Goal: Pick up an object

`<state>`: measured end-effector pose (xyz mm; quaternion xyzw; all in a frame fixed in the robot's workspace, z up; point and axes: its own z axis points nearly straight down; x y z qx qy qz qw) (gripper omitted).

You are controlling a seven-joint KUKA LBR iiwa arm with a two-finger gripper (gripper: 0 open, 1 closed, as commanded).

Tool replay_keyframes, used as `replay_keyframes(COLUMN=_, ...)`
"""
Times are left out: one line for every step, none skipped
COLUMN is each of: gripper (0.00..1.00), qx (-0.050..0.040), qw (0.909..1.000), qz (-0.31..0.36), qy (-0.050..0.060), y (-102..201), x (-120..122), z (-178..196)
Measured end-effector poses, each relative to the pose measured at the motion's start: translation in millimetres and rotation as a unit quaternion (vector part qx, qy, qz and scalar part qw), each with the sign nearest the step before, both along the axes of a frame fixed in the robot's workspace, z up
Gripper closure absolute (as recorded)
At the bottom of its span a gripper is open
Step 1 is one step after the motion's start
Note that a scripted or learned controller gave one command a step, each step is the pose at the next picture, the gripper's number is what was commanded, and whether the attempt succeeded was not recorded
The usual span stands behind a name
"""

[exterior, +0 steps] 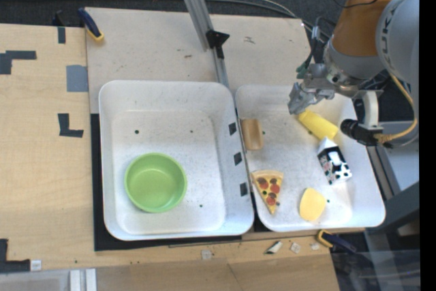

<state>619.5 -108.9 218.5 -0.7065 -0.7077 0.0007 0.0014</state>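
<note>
Fingers (pixel 300 104) hang low in the right bin (pixel 364 215); whether apart or together cannot be told. A yellow cylinder (pixel 318 125) lies just beside and below them, seemingly ungrasped. Approach step, likely: next, descend and close around it.

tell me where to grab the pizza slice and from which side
Probably across the pizza slice near its wide crust end, coming straight down from above. It lies flat in the right bin, close to the bin's left wall, so a side approach is blocked there. It tapers toward the tip.
</note>
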Motion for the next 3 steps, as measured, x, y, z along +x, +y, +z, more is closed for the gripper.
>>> replay_keyframes(gripper=0.00, qx=0.0000, qw=1.0000, qz=0.000, qy=0.000, y=0.0, x=0.0, z=0.0)
replay_keyframes(gripper=0.00, qx=-0.0006, qw=1.0000, qz=0.000, qy=0.002, y=7.5, x=5.4, z=-51.2)
replay_keyframes(gripper=0.00, qx=-0.0007, qw=1.0000, qz=0.000, qy=0.004, y=3.4, x=9.7, z=-114.9)
